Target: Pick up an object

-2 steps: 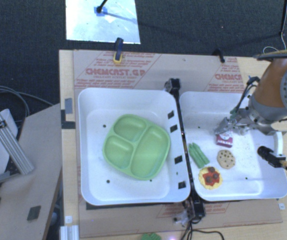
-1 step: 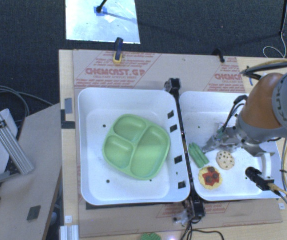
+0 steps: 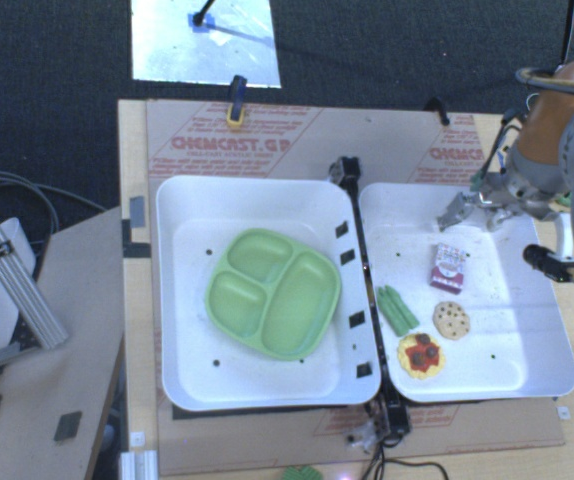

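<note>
Overhead, the arm (image 3: 557,118) reaches in, its fingers (image 3: 454,215) spread wide above the right bin (image 3: 542,368).

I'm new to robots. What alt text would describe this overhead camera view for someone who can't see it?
A grey robot arm's gripper hovers over the right bin, which holds a small box, a cookie, a toy pizza and green beans. The left bin holds a green divided plate.
</note>
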`<state>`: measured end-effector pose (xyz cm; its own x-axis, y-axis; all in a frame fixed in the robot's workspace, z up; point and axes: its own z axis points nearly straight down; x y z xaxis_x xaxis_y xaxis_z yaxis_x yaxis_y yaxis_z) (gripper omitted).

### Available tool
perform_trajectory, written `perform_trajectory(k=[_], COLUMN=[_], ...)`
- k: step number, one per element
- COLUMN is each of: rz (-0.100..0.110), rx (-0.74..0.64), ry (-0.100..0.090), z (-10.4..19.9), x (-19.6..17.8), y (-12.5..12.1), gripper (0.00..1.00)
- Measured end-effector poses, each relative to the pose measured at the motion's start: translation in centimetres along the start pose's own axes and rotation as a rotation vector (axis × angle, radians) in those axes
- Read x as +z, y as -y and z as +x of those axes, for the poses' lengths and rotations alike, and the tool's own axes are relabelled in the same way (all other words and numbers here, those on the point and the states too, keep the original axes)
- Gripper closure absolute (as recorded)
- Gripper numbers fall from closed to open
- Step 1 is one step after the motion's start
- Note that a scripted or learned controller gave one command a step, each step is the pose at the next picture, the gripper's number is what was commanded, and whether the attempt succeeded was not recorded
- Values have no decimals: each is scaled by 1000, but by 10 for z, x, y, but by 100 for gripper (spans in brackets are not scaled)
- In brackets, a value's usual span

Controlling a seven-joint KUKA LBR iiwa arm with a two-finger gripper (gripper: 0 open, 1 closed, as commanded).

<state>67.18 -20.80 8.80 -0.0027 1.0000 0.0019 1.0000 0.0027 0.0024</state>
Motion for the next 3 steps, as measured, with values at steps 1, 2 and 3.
perform_trajectory(k=[1,2,3], rz=[0,8,-2], rx=[-3,3,1], ry=[0,0,3], z=[66,72,71], x=[-53,6,-8], y=[70,126,122], gripper=[0,0,100])
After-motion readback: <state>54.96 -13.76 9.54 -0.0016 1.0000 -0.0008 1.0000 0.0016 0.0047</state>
